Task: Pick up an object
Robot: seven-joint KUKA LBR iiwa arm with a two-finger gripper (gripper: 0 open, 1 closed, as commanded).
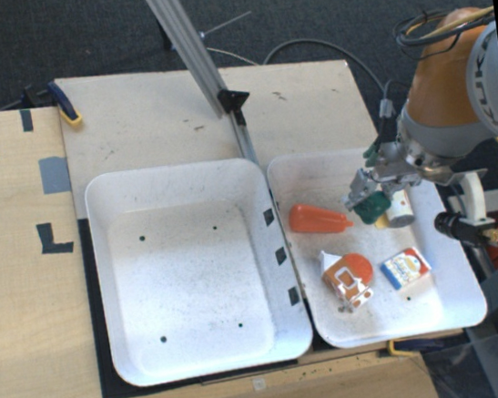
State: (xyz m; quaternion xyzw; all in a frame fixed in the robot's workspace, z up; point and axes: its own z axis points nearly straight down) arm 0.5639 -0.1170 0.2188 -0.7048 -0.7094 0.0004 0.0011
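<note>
Camera view puts my end effector (370, 193) low in the right bin (448, 308), centre-right of frame; I cannot tell its state. A green object (376, 210) sits directly beneath; the orange carrot (318, 220) lies just left, lengthwise.

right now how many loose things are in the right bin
4 at least: an orange carrot mid-bin, a green piece under the pincer, an orange-and-white carton and a blue-and-white carton at the front. The arm may hide more.

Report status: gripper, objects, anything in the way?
Gripper low in the right bin, by a green piece; grasp unclear. Orange carrot, orange-white carton, blue carton loose nearby. No obstruction seen.
</note>
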